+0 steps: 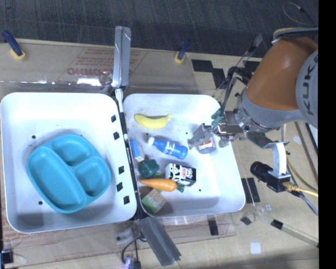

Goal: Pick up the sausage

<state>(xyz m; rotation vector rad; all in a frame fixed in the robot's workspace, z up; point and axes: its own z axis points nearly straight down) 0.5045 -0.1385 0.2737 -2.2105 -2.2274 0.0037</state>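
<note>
Nearest the lens, a grey metal strip (159, 241) lies slanted on the tan table (50, 60), just in front of the seam between the two bins. Left shallow white bin (8, 150): holds a teal plastic plate with three compartments (69, 172). Right shallow white bin (228, 175): at its front corner, a green-and-brown packet (154, 200); behind that, an orange carrot (157, 184), touching a black-and-white printed carton (181, 174) and near a dark green lump (150, 167). Mid-bin, a blue-and-white plastic bottle (169, 147) lies on its side; a yellow banana (152, 120) lies near the back wall.

My claw (204, 142) is low over the right side of the right bin, reached in from beyond the right rim, apart from the bottle's blue end. A small reddish-brown piece, seemingly the sausage (207, 146), shows right at the claw's tip, against the metal. I cannot tell whether the claw is open or closed, nor whether that piece is gripped or merely lying beneath. My grey arm with its orange band (277, 72) stands over the table to the right of that bin.
</note>
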